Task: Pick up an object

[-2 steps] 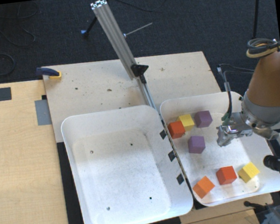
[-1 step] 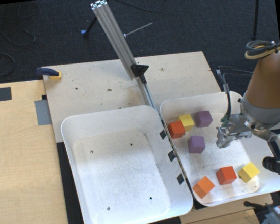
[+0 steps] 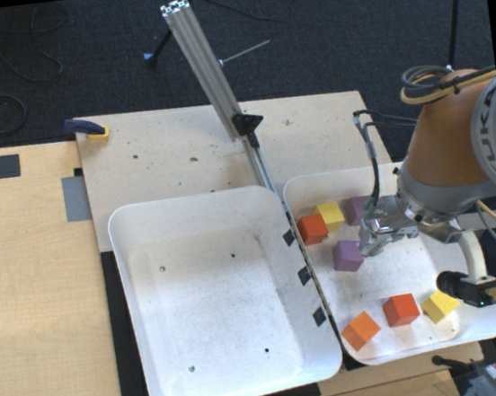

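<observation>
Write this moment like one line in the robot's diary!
gripper: over right bin | nearest: purple block | grasp: unclear | left bin: untouched

Bright blocks in white bins on a pale tabletop

The left bin (image 3: 212, 306) and right bin (image 3: 412, 343) are white with dark speckles; the right one holds a red block (image 3: 313, 227), a yellow block (image 3: 330, 216), two purple blocks (image 3: 347, 255) (image 3: 356, 209), an orange block (image 3: 361, 329), another red block (image 3: 401, 310) and another yellow block (image 3: 441, 306). The arm (image 3: 455, 152) shows orange over grey, its hand (image 3: 378, 237) metallic grey. The tabletop (image 3: 35, 302) is light wood with grey patches.
</observation>
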Tool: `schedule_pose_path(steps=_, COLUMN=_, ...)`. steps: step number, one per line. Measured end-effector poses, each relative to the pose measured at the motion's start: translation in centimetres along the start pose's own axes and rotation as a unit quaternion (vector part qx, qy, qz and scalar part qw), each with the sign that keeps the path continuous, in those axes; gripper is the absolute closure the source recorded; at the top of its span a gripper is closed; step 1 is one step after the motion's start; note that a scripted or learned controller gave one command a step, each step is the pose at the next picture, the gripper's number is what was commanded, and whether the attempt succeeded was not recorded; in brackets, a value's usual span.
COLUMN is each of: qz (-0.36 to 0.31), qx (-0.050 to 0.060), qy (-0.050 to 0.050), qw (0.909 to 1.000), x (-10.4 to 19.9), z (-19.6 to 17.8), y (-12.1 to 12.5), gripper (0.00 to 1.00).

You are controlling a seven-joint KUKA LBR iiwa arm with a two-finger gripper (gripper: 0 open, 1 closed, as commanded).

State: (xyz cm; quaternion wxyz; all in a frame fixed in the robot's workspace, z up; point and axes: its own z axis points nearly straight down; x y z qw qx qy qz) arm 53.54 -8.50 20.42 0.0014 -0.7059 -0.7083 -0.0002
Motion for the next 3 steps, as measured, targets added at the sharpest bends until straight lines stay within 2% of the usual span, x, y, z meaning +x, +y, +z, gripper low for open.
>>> schedule_pose_path(steps=2, qz=0.0, qx=0.0, qy=0.0, qw=1.0, x=9.7, z=-2.3, y=3.3, gripper=1.0)
schedule_pose_path(steps=3, qz=-0.001, qx=0.0, qy=0.0, qw=1.0, x=14.8, z=-3.2, y=3.8, gripper=1.0)
